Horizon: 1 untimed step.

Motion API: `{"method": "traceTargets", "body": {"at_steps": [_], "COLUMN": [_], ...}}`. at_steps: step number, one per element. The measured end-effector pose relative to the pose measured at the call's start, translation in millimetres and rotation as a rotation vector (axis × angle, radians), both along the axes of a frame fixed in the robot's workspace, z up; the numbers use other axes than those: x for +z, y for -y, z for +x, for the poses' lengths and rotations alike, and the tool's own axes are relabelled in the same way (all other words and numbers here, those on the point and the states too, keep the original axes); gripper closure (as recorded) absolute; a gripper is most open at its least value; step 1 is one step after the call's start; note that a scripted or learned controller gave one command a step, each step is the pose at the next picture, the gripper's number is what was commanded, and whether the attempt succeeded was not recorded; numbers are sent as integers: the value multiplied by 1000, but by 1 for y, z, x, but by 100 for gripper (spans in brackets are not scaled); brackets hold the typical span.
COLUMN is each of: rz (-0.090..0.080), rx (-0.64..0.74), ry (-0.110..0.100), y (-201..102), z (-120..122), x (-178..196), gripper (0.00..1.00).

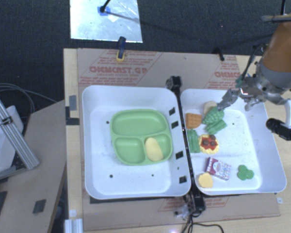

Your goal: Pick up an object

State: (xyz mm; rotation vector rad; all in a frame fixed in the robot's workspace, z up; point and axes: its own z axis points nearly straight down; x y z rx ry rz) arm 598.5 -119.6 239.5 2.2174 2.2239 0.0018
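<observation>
From the camera above, we see the gripper [226, 101] low over the right bin [264, 144], at a green leafy toy [214, 119] near the bin's far left corner. Open floor lies to the right. We cannot tell how the jaws stand. The left bin [94, 130] holds a green tray [136, 125] with a yellow piece [154, 148].

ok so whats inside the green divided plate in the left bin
One yellow oval piece lies in the lower right compartment of the green plate. The other two compartments show bare green. Whatever is beneath the yellow piece is covered.
</observation>
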Motion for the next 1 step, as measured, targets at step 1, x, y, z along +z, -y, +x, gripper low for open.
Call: {"method": "traceTargets", "body": {"at_steps": [1], "rz": [-1], "rx": [-3], "ry": [-3], "y": [31], "z": [27], "x": [-163], "gripper": [0]}}
